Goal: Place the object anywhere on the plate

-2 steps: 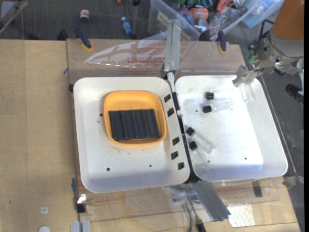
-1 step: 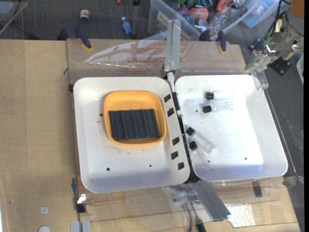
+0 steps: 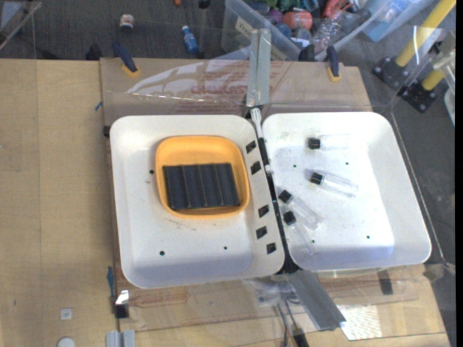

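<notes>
An orange rounded-square plate [image 3: 199, 145] sits in the left white bin [image 3: 188, 250], slightly toward its back. A black ribbed rectangular block [image 3: 201, 186] lies flat on the plate and covers most of its floor. In the right white bin [image 3: 369, 226] lie three clear tubes with black caps: one near the back [image 3: 327, 143], one in the middle [image 3: 334, 183], and one near the seam [image 3: 299, 214].
Small black clips [image 3: 262, 211] line the seam between the two bins. A metal bar [image 3: 258, 67] stands behind the seam. A clear tub of colourful toys [image 3: 311, 9] sits beyond the bench at the back right. Wooden bench surface [image 3: 51, 194] extends to the left.
</notes>
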Robot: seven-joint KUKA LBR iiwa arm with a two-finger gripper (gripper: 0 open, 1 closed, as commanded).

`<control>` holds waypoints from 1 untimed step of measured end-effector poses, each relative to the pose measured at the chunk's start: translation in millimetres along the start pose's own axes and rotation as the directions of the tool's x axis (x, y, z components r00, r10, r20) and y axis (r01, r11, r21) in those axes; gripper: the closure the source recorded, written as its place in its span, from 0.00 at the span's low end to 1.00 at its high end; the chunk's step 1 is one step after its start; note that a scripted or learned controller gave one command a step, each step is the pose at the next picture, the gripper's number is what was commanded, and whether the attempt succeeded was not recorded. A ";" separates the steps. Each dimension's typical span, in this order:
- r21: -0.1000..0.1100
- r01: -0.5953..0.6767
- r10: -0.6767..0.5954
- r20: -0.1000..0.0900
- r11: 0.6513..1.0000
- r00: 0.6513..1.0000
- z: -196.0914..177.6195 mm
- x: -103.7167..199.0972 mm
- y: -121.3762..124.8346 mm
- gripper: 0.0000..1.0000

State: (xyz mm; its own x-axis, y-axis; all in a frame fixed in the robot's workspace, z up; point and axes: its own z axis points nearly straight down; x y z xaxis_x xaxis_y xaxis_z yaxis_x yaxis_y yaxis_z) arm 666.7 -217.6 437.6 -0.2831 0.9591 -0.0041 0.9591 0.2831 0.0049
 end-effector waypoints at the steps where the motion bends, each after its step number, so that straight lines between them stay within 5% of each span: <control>1: 0.000 0.346 -0.346 0.000 0.938 0.938 0.1 -4.1 -0.3 1.00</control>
State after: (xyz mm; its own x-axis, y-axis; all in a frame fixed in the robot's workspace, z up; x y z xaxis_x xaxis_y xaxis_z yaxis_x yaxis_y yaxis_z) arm 667.6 -221.6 437.5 -0.5978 0.8016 -0.0056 0.8016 0.5979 0.0034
